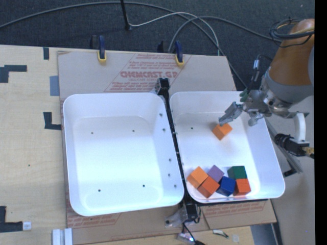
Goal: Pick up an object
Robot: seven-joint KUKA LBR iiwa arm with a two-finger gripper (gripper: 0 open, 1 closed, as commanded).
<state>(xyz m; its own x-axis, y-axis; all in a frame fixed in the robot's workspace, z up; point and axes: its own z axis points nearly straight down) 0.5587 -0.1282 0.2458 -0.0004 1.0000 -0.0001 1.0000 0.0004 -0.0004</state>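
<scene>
A small orange cube (222, 131), tilted, is seen in the right white bin (260, 137), at 7 o'clock of the two-finger gripper (240, 115); finger state cannot be told.

The grey arm (288, 70) reaches in from the right (orange-banded), wrist angled down-left.

One fixed camera hangs above the table (30, 152) and looks down at a slant, far enough back to take in both white bins whole. The left bin (69, 152) sits near the middle of the picture, the right bin (265, 152) just beside it. Beyond the left bin's far rim lies dark floor (61, 14) with cables. The arm (291, 65) enters past the right bin.
</scene>
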